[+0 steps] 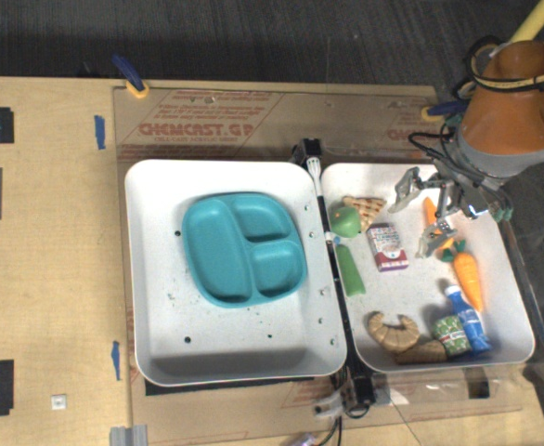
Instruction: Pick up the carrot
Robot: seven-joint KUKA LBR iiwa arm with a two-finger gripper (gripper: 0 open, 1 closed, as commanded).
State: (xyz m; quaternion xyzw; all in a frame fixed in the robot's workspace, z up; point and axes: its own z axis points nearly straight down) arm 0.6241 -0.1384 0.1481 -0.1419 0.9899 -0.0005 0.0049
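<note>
On the brown tabletop (49, 249) the right bin (518, 342) holds the carrot (468, 277) near its far right wall. The hand (427, 214) hangs above, just left of it, fingers spread and holding nothing, probably preparing to grasp.

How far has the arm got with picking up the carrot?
Done: the gripper has reached the right bin, above the carrot's leafy end. In hand: nothing; the carrot lies on the bin floor, not between the fingers. Left: closing on it and lifting.
</note>
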